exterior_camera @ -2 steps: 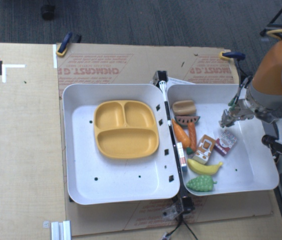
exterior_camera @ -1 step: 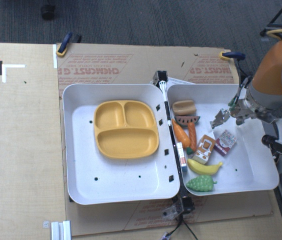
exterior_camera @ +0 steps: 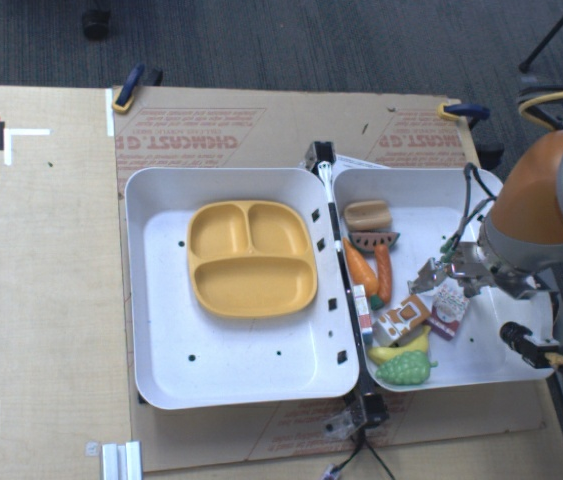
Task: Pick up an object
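While I watch from above, the hand (exterior_camera: 448, 276) hangs low over the right bin (exterior_camera: 481, 363), just beside a small red-and-white carton (exterior_camera: 449, 310); I cannot tell how it is set. Left of it lie an orange-and-white box (exterior_camera: 402, 319), a carrot (exterior_camera: 361, 266), a green grape bunch (exterior_camera: 404, 369) and a brown bread piece (exterior_camera: 367, 214). A yellow divided plate (exterior_camera: 252, 258) sits in the left bin (exterior_camera: 161, 348).
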Action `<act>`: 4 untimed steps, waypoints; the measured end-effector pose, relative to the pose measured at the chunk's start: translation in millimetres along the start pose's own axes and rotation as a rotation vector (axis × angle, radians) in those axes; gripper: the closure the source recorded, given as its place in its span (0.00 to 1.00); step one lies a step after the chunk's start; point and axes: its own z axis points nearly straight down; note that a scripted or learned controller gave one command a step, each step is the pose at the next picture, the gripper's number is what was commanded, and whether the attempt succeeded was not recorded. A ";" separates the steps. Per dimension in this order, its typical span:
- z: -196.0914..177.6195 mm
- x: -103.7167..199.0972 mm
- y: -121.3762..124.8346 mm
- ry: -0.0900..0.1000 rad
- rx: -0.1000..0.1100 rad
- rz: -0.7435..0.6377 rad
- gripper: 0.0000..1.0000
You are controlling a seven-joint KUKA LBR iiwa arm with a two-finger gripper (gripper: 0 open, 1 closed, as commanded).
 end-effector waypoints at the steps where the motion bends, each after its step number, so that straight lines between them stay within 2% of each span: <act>1: -0.4 -10.5 -20.6 -0.001 -0.002 -0.524 0.00; 2: -10.4 -10.6 -19.1 -0.003 -0.006 -0.521 1.00; 3: -100.2 76.5 -40.3 -0.002 -0.003 -0.829 1.00; 4: -194.8 97.1 -56.2 -0.003 -0.004 -1.050 1.00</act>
